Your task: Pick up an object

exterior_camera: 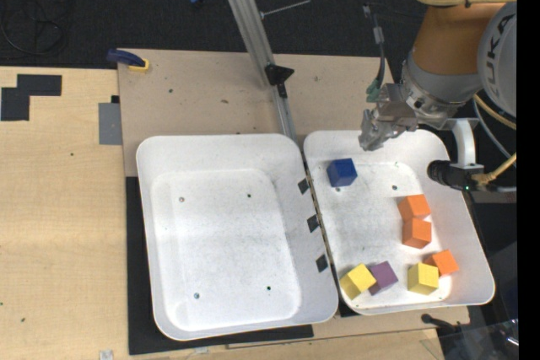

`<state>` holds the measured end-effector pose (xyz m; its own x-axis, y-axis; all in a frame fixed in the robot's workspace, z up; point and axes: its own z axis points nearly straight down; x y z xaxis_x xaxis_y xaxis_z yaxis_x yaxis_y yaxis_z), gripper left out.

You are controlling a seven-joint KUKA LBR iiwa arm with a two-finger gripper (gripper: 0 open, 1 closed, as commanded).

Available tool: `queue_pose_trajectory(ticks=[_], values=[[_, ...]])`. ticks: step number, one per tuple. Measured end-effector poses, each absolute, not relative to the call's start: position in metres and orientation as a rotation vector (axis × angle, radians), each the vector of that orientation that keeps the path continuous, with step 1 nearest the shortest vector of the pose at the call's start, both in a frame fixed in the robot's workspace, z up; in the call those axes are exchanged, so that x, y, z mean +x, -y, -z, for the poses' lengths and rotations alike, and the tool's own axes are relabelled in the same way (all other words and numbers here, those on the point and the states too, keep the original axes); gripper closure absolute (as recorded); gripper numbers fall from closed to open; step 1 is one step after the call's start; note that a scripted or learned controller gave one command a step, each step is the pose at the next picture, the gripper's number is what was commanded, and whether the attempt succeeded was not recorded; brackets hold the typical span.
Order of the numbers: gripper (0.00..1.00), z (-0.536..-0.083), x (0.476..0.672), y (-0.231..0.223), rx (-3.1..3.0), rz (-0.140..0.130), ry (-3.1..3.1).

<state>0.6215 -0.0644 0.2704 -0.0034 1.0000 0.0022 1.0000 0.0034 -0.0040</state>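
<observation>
The gripper (374,135) hangs above the right bin's (396,149) far edge, near the blue cube (342,172), probably to choose it; I cannot tell its state.

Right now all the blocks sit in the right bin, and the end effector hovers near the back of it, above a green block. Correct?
Not quite: the block nearest the end effector is blue, not green. The camera view shows it alone toward the back of the right bin. The rest holds: the orange, yellow and purple blocks also lie in that bin, and the end effector is near its back edge.
</observation>
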Motion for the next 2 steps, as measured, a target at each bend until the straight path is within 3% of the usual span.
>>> queue_pose_trajectory(ticks=[2], values=[[1.0,-0.265,0.593,-0.026,-2.214,-0.004,2.221]])
